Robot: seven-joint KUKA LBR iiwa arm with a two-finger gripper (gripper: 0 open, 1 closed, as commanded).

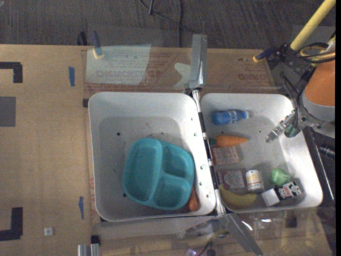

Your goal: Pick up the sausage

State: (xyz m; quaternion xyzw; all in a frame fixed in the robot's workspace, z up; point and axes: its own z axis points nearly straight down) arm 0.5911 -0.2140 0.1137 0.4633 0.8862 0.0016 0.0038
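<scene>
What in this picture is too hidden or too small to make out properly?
- Sausage, camera view: mostly hidden behind the teal plate; just an orange end peeks out.
- Gripper, camera view: too small and blurred to read its state.
- Small packets in the right bin: labels unreadable.

Light is even and moderately bright, coming from overhead. The two white bins [101, 159] look slightly washed, with soft shadows along their inner walls. A clear sheet [122, 63] behind them carries pale glare. The picture is soft and grainy, the dark floor [64, 9] dim
</scene>
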